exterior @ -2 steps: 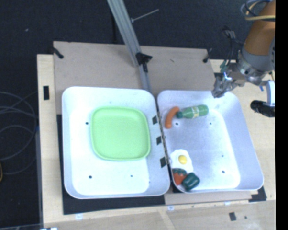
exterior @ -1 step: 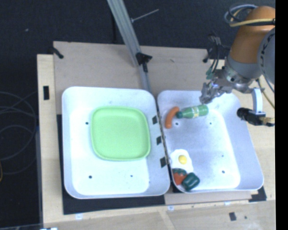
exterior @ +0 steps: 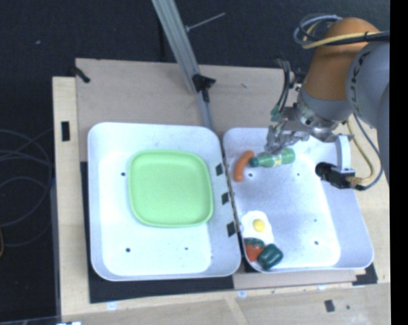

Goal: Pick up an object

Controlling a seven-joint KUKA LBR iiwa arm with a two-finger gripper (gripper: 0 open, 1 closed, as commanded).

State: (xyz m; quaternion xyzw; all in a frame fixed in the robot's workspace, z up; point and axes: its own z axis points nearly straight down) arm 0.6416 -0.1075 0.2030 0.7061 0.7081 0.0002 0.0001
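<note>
**Claw above the green bottle in the right bin**

We see the claw (exterior: 280,143) low over the far side of the right bin (exterior: 339,242), just above a small green bottle (exterior: 273,159) lying on its side; we cannot tell how the claw stands. Just left of the bottle lies an orange sausage-shaped piece (exterior: 242,165). Near the bin's front left corner sit a fried-egg toy (exterior: 257,224), a red piece (exterior: 253,250) and a dark green piece (exterior: 270,255). In the left bin (exterior: 109,249) rests a light green plate (exterior: 170,187). Both bins stand on the counter (exterior: 136,87).
</note>
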